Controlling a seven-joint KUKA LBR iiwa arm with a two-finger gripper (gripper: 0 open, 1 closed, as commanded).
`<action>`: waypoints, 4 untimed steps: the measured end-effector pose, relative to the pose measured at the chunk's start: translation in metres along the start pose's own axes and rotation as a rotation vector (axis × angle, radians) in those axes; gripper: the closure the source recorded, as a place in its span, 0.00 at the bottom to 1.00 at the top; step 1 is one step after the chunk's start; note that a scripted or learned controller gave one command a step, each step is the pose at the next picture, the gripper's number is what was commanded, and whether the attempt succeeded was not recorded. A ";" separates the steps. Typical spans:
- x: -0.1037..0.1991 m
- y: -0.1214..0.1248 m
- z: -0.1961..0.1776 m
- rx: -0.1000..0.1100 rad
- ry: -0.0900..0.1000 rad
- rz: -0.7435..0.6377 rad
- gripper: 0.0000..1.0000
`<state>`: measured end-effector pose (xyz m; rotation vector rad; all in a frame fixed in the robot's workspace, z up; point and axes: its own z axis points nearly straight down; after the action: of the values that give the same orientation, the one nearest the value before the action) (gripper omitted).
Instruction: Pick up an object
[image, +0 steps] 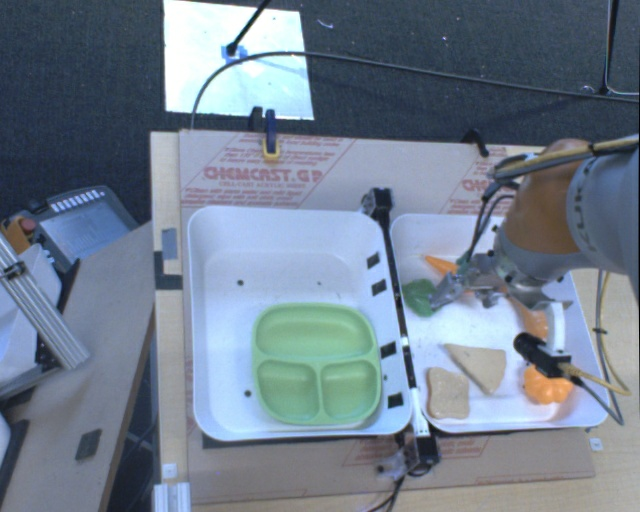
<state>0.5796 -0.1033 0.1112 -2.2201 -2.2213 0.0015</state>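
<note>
While the gripper hung with fingers apart, a rounded green toy lay beside two tan bread pieces

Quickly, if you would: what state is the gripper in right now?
Gripper: over the right bin, beside the green object; open or shut cannot be told.

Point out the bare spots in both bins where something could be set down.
Left bin: bare floor behind the green divided plate and along the left wall. Right bin: crowded. The gripper hangs by a green piece, with bread slices and orange pieces in front; only small gaps between them.
</note>
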 end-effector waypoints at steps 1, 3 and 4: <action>0.000 0.001 -0.013 -0.004 -0.001 0.000 1.00; 0.006 0.012 -0.138 -0.010 -0.002 -0.004 1.00; 0.006 0.013 -0.137 -0.005 0.000 -0.004 1.00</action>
<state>0.5928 -0.0970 0.2480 -2.2186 -2.2279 -0.0033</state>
